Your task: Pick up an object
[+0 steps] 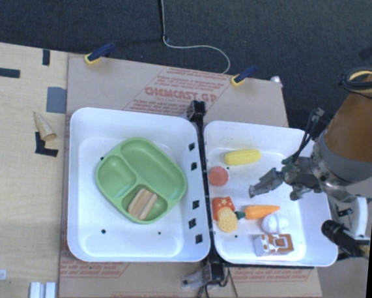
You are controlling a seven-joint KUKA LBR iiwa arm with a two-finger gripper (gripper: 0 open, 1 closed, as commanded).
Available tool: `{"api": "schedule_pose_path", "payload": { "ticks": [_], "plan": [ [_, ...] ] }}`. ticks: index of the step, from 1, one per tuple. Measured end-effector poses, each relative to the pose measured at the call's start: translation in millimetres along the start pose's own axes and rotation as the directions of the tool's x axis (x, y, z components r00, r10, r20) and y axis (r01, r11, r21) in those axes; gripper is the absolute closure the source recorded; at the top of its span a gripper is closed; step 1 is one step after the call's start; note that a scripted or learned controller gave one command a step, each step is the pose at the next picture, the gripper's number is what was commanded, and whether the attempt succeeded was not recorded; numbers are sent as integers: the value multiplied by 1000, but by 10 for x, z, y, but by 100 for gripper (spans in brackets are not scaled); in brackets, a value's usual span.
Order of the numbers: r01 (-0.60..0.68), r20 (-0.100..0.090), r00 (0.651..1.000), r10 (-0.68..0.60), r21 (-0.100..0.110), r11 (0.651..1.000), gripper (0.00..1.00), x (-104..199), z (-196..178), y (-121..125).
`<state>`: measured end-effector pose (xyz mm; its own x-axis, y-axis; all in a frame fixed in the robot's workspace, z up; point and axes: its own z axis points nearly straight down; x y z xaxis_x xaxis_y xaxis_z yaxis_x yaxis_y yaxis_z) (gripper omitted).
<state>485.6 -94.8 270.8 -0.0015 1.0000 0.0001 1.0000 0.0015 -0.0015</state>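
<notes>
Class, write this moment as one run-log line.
stage: approach | gripper: above right bin, nothing held | nearest: carrot | left bin: green tray

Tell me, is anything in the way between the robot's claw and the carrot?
Nothing visible is. The gripper hangs just above and left of the carrot in the right bin, with bare white floor between them. A small white toy sits at the carrot's lower right.

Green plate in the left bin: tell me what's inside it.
The green plate has three compartments. One, nearest the camera, holds a tan bread-like piece. The other two show bare green. What lies under the bread is covered.
</notes>
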Motion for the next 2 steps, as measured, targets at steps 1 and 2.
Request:
{"api": "schedule_pose_path", "payload": {
  "ticks": [1,2],
  "plan": [
    [8,-1,1000,-8,-4,1000,0,721,-428,-13],
    [1,0,1000,-1,1,1000,100,683,-500,-18]
  ]
}}
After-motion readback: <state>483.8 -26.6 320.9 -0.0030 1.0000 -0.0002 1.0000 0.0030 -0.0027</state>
